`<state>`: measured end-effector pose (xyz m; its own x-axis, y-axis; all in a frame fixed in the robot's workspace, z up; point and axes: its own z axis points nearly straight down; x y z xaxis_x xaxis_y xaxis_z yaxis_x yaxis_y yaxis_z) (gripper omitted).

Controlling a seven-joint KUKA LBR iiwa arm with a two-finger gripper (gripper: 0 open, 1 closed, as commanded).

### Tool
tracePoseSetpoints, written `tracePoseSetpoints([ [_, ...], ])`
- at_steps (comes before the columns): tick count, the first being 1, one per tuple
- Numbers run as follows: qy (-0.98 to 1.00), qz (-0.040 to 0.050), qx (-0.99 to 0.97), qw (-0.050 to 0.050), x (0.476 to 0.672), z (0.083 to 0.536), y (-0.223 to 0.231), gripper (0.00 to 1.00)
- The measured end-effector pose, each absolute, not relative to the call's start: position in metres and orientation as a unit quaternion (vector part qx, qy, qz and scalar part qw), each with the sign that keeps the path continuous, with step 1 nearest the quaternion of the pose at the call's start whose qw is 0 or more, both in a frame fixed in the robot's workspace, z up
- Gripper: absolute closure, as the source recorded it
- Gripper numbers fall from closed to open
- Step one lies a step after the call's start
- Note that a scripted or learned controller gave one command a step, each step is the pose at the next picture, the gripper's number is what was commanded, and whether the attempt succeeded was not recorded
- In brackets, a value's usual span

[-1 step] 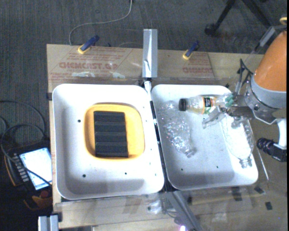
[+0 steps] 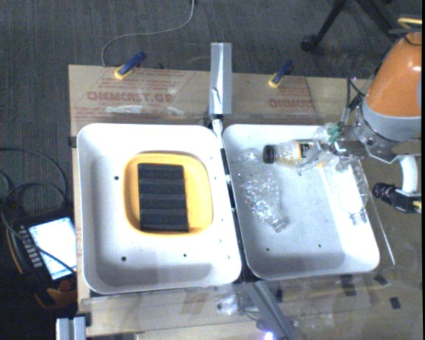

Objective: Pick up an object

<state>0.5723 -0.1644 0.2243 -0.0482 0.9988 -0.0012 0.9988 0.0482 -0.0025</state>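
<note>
From here I cannot tell the fingers' state; gripper (image 2: 334, 142) sits at the right bin's (image 2: 304, 257) far edge by a clear bottle (image 2: 292, 152) — slick, round, liable to roll away.

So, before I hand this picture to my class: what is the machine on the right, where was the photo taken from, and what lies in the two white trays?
One fixed camera looks down at a slant on a bench. The grey and orange thing is a robot arm reaching in from the right; its gripper sits over the right bin, near a clear bottle with a dark cap. Whether it grips that bottle is unclear. Two more clear plastic bottles lie there, one crumpled, one by the right wall. The left bin holds a yellow tray with a black ribbed insert.
</note>
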Motion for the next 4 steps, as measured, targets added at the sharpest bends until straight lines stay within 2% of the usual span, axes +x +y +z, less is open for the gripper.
tracePoseSetpoints([
  [1, -0.661, 0.0009, -0.75, 0.0, 0.567, 0.301, -0.177, 0.0],
  [2, -0.684, 0.0024, -0.73, 0.0, 0.643, 0.243, -0.181, 0.0],
  [3, -0.772, 0.0018, -0.636, -0.001, 0.658, 0.154, -0.217, 0.0],
  [4, -0.825, 0.0, -0.565, -0.003, 0.672, 0.144, -0.225, 0.0],
])
